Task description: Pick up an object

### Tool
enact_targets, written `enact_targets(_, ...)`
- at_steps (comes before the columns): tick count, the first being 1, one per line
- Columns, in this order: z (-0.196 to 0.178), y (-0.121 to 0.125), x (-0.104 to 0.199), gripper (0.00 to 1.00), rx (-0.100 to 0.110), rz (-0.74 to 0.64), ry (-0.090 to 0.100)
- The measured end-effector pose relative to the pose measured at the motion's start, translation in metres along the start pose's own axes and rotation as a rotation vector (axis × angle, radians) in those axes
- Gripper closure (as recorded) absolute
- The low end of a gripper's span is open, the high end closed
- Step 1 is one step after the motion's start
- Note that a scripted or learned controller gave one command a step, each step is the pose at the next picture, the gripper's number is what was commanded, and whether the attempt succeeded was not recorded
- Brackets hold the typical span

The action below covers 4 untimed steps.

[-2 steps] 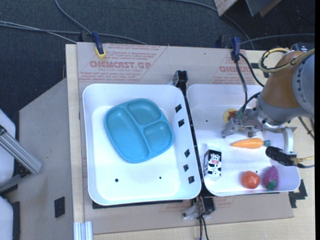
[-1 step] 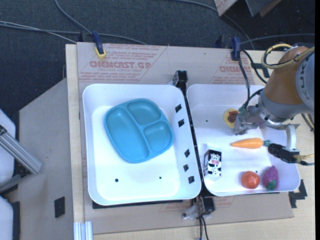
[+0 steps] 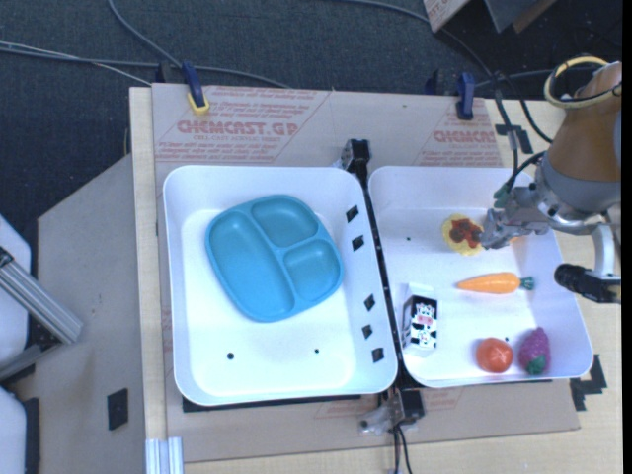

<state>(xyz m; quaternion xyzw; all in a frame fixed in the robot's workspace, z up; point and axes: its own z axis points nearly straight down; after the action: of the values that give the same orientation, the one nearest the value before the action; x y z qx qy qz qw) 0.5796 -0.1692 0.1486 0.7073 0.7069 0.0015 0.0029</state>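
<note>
Carrot (image 3: 487,284) mid-bin, open floor leftward

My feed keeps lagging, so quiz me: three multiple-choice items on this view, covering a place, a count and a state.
1. Where is the light-blue plastic divided plate?
A. left white bin
B. right white bin
C. bare bench

2. How many compartments does it have?
A. two
B. three
C. five

3. How does the orange toy carrot lie?
A. upright
B. flat, green tip toward the arm's side
C. on the plate

Key: 1 A, it rests inside that bin. 2 B, three hollows show. 3 B, it lies flat below the claw.
</note>
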Motion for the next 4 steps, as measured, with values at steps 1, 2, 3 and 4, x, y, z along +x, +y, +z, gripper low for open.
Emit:
enact_targets(1, -0.051, 0.009, 0.007, 1.00, 0.000, -0.003, 0.001)
enact_targets(2, -0.083, 0.010, 0.007, 1.00, 0.001, -0.002, 0.001)
enact_targets(3, -0.077, 0.025, 0.052, 1.00, 0.004, -0.006, 0.003)
enact_targets(4, -0.084, 0.030, 0.098, 1.00, 0.004, -0.006, 0.003)
